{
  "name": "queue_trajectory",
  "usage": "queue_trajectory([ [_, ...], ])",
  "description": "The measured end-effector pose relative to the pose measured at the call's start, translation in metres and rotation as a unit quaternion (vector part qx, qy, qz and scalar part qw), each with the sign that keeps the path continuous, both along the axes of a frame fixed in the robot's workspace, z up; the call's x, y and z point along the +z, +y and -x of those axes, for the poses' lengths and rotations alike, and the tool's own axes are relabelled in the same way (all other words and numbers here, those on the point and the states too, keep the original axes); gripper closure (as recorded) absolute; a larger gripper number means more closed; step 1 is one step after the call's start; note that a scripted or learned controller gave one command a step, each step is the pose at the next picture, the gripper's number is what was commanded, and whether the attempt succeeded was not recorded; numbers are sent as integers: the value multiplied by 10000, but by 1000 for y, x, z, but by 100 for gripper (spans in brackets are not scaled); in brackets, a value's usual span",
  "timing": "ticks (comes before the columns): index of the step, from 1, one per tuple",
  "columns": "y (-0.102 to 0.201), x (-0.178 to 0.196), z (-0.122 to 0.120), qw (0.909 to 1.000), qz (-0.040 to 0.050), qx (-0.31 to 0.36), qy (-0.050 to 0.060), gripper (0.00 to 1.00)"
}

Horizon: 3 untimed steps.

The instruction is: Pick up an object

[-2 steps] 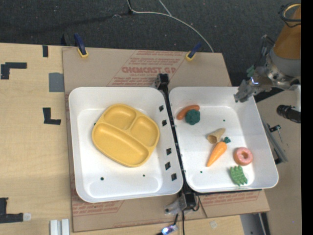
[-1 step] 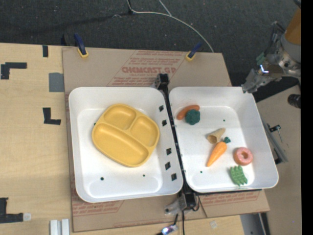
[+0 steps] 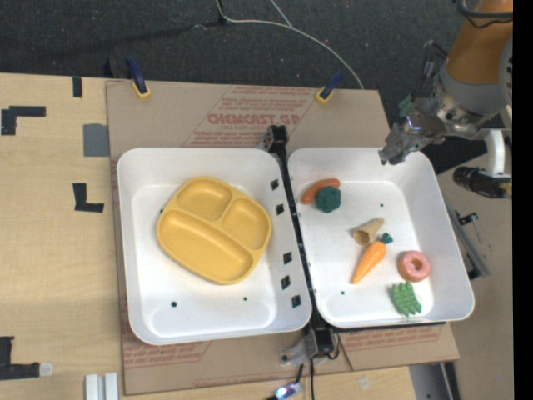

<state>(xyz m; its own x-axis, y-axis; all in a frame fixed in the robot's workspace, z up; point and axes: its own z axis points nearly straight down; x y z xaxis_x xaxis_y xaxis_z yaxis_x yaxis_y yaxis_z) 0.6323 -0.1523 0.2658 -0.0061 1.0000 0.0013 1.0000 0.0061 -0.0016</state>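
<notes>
The arm (image 3: 479, 48) is cut off by the top and right edges, at about 1 o'clock. Its gripper (image 3: 398, 150) is dark and small, so its tips are hard to make out. In the right bin (image 3: 433, 307), a green ball (image 3: 328, 198) covers one end of the orange sausage (image 3: 317, 190). The brown cone (image 3: 368, 231) is too small to name.

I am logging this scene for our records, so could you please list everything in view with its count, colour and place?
bins: 2, white, side by side on the bench
plate: 1, yellow, left bin
sausage: 1, orange-red, right bin, far left
broccoli: 1, dark green, touching the sausage
cone: 1, tan, right bin centre
carrot: 1, orange, below the cone
donut: 1, pink, right of carrot
leaf: 1, green, near corner
clamps: 2, blue, far cardboard edge
arm: 1, grey and orange, right
tool: 1, dark, above right bin's far corner
</notes>
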Motion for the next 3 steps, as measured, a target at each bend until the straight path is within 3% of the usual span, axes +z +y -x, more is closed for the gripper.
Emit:
queue_trajectory([
  [2,112,-1,14,10000,-1,0,3,100],
  [3,163,-24,27,10000,2,-1,14,100],
])
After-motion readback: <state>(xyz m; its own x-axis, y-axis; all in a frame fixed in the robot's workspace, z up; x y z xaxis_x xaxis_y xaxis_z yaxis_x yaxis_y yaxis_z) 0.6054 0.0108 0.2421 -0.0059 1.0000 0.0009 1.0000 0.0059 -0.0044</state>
